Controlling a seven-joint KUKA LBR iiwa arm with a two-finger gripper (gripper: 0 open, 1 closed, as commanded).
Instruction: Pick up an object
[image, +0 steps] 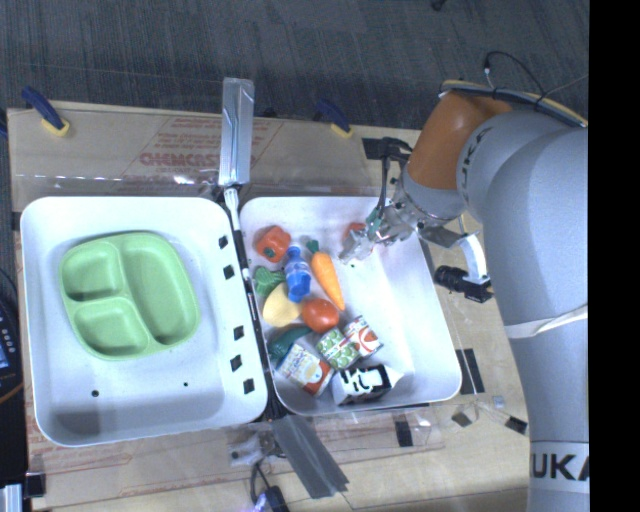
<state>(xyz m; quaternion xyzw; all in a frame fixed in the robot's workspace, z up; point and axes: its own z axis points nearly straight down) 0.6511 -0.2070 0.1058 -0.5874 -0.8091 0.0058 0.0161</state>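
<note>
- Left bin (40, 300): holds a green divided plate (125, 293), nothing loose to grab there.
- Right bin (440, 345): toys piled against its left wall, including a blue bottle (297, 276), carrot (327, 279), tomato (319, 314) and juice cartons (350, 345). Likely pick targets.
- Gripper (362, 240): low over the bin's upper right, just beside the carrot; something small and red sits at its tips, but whether it is clamped I cannot tell.

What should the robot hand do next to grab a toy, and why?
Probably slide a little toward the carrot and lower. The gripper sits at the upper part of the right bin, beside the pile of toys, with the carrot nearest and nothing clearly between its fingers.
</note>
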